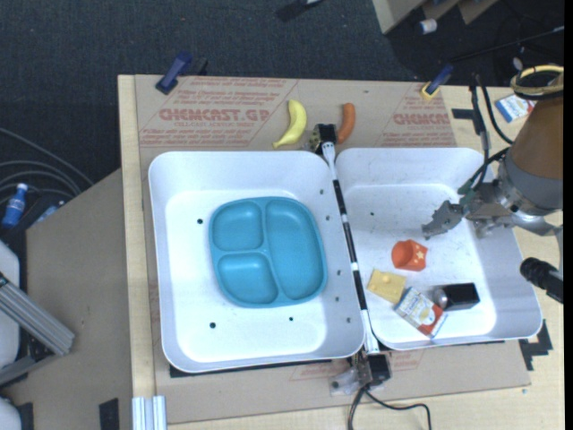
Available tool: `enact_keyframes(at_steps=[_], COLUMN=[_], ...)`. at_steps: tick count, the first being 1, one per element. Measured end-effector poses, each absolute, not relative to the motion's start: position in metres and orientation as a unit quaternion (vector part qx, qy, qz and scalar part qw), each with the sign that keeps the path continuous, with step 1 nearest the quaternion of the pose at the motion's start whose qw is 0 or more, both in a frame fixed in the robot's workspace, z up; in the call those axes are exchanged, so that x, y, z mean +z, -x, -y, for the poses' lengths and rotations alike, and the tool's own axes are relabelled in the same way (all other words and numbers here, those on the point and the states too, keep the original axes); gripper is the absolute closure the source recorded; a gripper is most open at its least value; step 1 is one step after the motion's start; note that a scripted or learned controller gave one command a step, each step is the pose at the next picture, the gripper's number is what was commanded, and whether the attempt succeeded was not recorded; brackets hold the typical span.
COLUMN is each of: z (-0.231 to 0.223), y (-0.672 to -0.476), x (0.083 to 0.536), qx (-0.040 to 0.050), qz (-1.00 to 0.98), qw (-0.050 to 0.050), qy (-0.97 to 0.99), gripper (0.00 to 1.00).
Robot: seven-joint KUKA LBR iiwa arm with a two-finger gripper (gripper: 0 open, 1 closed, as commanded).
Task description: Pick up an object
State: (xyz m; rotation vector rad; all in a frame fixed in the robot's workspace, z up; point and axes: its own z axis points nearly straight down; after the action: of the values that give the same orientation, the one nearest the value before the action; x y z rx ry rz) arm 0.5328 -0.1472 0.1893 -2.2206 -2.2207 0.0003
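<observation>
**Right bin: claw above the objects, gripping nothing**

Nearest the front edge of the right bin (501, 325) lie a small printed packet (417, 310) with red trim and a black block (458, 296), the two just beside each other. Up and left of them sits a pale yellow wedge (388, 285), and above that an orange-red object (410, 254), close to the wedge but apart from it.

The claw (445, 219) hangs over the upper part of the right bin, up and right of the orange-red object and clear of it. Its fingers (435, 225) point left and stand spread, with nothing between them. The grey arm (537, 182) enters from the right.

The left bin (179, 330) holds a blue divided plate (267, 250) with three compartments, lying near its middle.

Behind the bins, on the tabletop (224, 115), a yellow banana (292, 124) and an orange carrot-like piece (346, 122) rest near the bins' shared corner. A blue clip (174, 73) sits at the tabletop's far left edge.
</observation>
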Motion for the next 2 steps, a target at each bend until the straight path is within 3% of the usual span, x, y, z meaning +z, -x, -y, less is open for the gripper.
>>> enact_keyframes(at_steps=[1,2], z=[0.1535,0.1534], y=[-0.523,-0.5236], x=[0.0899,0.0998], qx=[-0.004,-0.0047], qz=[0.707,0.707], qw=[-0.002,-0.004], qy=[0.707,0.707], gripper=[0.0,1.0])
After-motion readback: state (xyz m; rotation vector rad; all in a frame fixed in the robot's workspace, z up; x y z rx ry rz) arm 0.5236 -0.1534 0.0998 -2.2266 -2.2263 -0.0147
